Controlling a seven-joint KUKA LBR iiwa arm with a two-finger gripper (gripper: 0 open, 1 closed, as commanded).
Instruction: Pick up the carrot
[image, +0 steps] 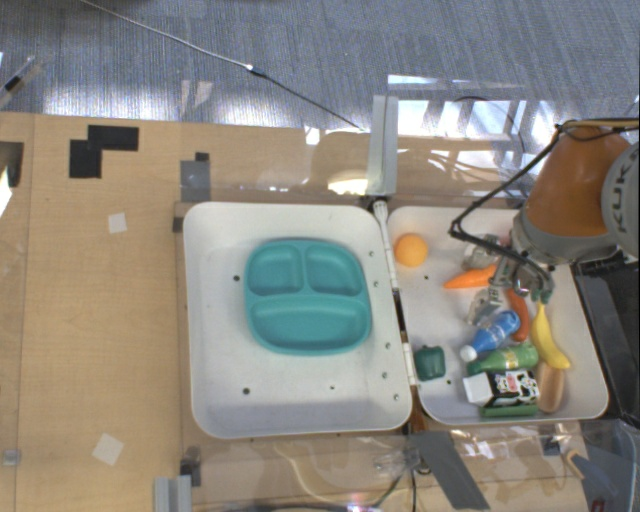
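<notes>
The carrot (468, 280), orange and tapered, lies in the right bin (440, 400) near its middle, pointing left. My gripper (510, 290) hangs low over the bin just right of the carrot's thick end, close to it or touching it. Under the gripper, a red-orange object (515, 308) is partly hidden. The arm's orange band (570, 190) sits above, at the right edge of the bin.
The right bin also holds an orange ball (410, 249), a blue bottle (495, 333), a green bottle (512, 358), a banana (548, 342), a small green cup (430, 362) and a carton (505, 388). A teal divided plate (305, 296) lies in the left bin (215, 400).
</notes>
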